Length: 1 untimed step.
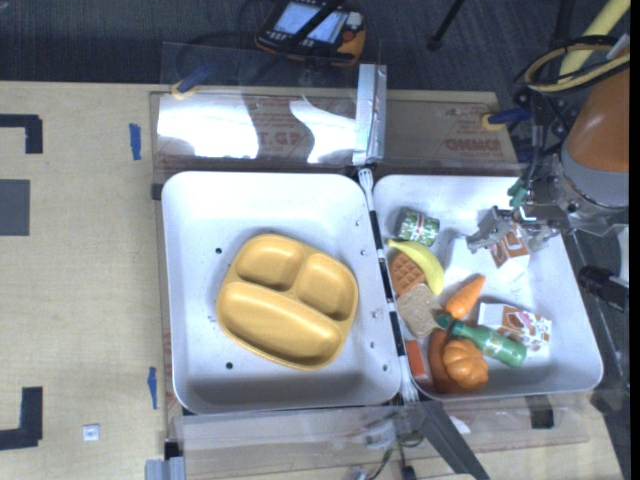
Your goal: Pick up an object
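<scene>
Gripper (497, 230) hangs at upper right of the right bin (585, 368), over a small carton (512, 248); finger state: cannot tell. Nothing visibly lifted. Carrot (464, 296), banana (420, 259), can (414, 227) lie in the bin. Pick apparently not yet done.

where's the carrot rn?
The carrot lies in the right bin, near its middle, tilted, between the banana on its left and the small carton on its right, just above the green bottle.

Grey arm (596, 148) reaching from right, wrist bent downward
</scene>
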Motion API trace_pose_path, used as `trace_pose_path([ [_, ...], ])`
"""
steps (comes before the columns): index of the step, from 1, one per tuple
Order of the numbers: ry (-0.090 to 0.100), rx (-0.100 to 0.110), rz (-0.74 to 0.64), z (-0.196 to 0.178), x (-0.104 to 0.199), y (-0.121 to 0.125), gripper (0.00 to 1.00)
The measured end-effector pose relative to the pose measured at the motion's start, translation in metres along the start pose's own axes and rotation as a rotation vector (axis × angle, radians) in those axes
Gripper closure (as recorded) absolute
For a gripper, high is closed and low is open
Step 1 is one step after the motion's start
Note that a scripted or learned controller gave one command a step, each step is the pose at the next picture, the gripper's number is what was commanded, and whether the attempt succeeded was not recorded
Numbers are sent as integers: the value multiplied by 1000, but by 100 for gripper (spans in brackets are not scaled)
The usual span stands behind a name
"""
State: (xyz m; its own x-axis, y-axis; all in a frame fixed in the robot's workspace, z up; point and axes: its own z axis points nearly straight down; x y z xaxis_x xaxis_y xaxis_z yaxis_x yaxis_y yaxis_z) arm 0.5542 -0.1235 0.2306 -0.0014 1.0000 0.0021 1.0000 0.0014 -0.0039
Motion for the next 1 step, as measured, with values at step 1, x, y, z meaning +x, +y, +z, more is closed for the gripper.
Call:
trace_pose_path([
  [1, -2, -6, -4, 103, -46, 37, 0],
])
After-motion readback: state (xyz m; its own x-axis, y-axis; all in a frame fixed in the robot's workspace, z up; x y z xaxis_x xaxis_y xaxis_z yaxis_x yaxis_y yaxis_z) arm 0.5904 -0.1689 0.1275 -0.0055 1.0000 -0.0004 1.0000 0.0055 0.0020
